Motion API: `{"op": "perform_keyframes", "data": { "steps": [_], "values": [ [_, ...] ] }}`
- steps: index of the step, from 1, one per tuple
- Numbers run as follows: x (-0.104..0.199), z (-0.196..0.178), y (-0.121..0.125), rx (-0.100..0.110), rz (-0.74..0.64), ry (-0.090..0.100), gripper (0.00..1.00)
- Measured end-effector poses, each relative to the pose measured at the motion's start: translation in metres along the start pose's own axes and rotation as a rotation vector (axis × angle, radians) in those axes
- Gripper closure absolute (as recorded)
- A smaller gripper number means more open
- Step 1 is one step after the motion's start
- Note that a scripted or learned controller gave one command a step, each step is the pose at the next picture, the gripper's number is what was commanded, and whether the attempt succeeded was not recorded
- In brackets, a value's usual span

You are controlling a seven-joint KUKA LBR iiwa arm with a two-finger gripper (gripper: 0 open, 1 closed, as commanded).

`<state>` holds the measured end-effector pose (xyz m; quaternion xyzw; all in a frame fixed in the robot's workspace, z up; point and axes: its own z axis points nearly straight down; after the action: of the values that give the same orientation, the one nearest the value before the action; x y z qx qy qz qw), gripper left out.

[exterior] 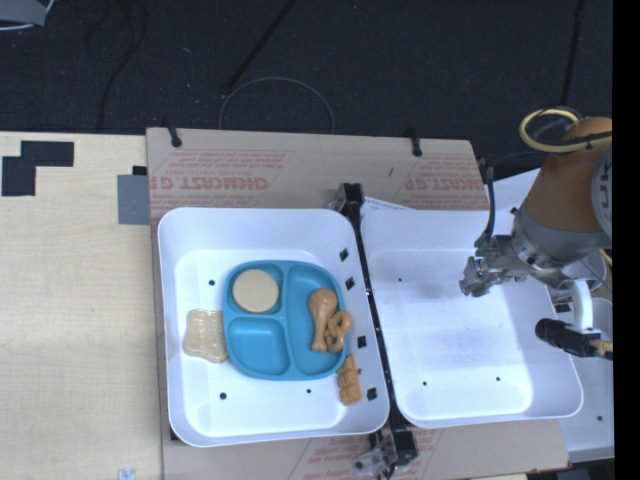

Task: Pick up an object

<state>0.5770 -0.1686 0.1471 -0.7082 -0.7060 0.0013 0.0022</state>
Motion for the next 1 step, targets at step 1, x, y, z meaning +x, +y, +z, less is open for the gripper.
{"op": "perform_keyframes", "data": {
  "steps": [1],
  "values": [
    [-0.0078,-0.0601,0.0047,-0.009,-0.003,-0.003,1.0]
  ]
}}
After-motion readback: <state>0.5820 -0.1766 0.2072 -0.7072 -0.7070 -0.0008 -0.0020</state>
